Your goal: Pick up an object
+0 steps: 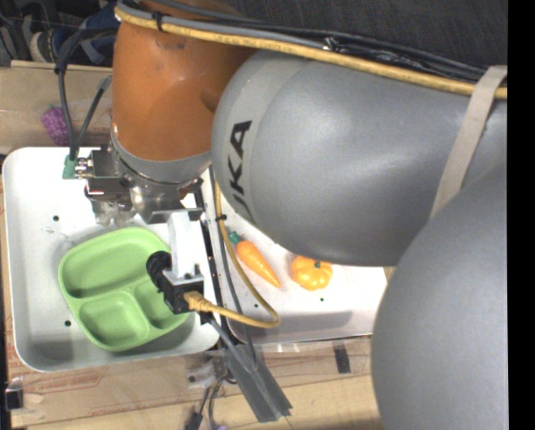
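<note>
The big grey robot arm (357,141) with its orange band leans low over the two bins, most likely to grab something. Its gripper (124,206) sits above the left white plastic bin (21,240), and I cannot tell how it stands. That bin holds a green plastic tray with three parts (106,289). The right white bin (339,316) holds an orange toy carrot (256,262) beside a small yellow toy pumpkin (311,272).
</note>
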Motion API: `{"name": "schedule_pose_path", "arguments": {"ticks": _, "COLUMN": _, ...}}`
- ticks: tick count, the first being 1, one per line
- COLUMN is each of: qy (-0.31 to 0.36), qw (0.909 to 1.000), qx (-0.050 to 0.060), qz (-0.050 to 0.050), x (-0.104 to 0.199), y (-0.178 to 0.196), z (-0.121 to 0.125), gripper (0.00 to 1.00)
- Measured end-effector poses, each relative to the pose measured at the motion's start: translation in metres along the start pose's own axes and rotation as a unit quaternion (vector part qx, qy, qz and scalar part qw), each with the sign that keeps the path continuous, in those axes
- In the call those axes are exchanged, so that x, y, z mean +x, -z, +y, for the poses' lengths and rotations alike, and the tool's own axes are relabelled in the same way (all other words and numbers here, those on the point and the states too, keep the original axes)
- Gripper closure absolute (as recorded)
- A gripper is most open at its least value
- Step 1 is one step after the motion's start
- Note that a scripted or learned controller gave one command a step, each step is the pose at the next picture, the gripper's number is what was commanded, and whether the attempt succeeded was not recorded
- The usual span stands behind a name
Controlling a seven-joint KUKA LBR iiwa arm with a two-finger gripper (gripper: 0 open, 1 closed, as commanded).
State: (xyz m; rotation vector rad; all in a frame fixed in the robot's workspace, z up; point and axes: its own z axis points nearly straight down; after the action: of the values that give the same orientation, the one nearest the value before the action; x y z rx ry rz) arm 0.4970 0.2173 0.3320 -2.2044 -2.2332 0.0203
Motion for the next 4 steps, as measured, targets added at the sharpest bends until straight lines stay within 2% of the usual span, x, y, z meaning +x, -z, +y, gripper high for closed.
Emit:
{"name": "schedule_pose_path", "arguments": {"ticks": 1, "qy": 0.006, "qw": 1.0000, "qx": 0.002, "qz": -0.001, "x": 0.002, "y": 0.009, "z": -0.001, "gripper": 1.00}}
{"name": "schedule_pose_path", "arguments": {"ticks": 2, "qy": 0.006, "qw": 1.0000, "qx": 0.002, "qz": -0.001, "x": 0.002, "y": 0.008, "z": -0.001, "gripper": 0.00}}
{"name": "schedule_pose_path", "arguments": {"ticks": 3, "qy": 0.007, "qw": 1.0000, "qx": -0.003, "qz": 0.002, "x": -0.007, "y": -0.043, "z": 0.040, "gripper": 0.00}}
{"name": "schedule_pose_path", "arguments": {"ticks": 4, "qy": 0.084, "qw": 0.9965, "qx": -0.006, "qz": 0.004, "x": -0.020, "y": -0.233, "z": 0.007, "gripper": 0.00}}
